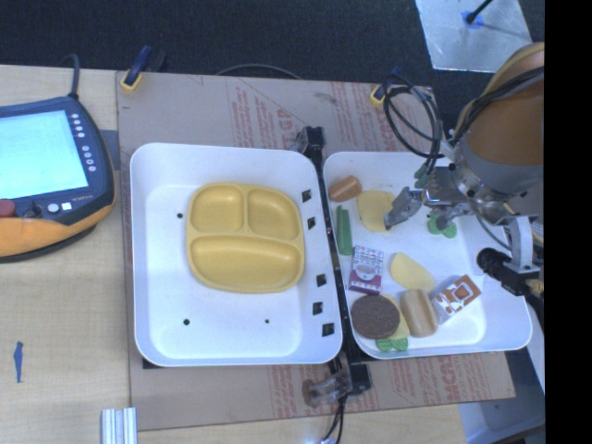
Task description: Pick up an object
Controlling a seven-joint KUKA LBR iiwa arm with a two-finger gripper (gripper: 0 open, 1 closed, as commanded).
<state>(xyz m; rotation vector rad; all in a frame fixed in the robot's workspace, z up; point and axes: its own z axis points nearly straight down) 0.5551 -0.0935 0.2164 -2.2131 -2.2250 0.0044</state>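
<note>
Nothing had been lifted yet. Along the right bin's near edge lay a brown disc and a bun. Farther in, the gripper hung beside a yellow piece; whether its jaws were spread could not be told. The whole grasp remained.

Tray in left bin
</note>
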